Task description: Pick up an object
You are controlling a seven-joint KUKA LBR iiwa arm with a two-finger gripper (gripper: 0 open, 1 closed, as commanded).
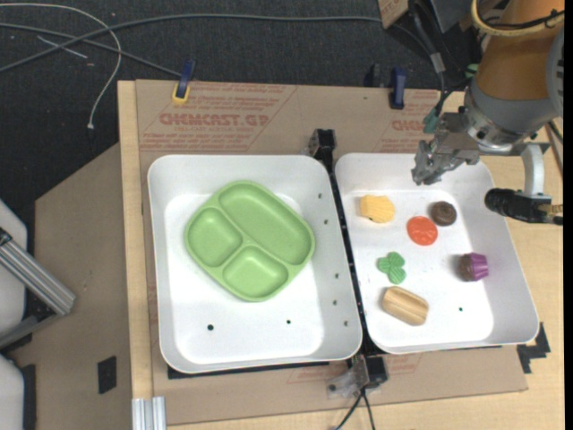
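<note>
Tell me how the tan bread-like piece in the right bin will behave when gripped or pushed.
The bread piece looks like a rounded toy loaf, so probably stiff and light. Its curved sides suggest it may roll or slip if nudged sideways. Lying apart from the green piece, it should allow fingers around it.

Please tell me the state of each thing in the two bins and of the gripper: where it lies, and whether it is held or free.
green divided plate: flat in the left bin, nothing on it.
yellow piece: free, right bin.
red piece: free.
brown round piece: free.
green piece: free.
purple piece: free.
tan loaf: free.
gripper: above the right bin's far edge, holding nothing.
</note>
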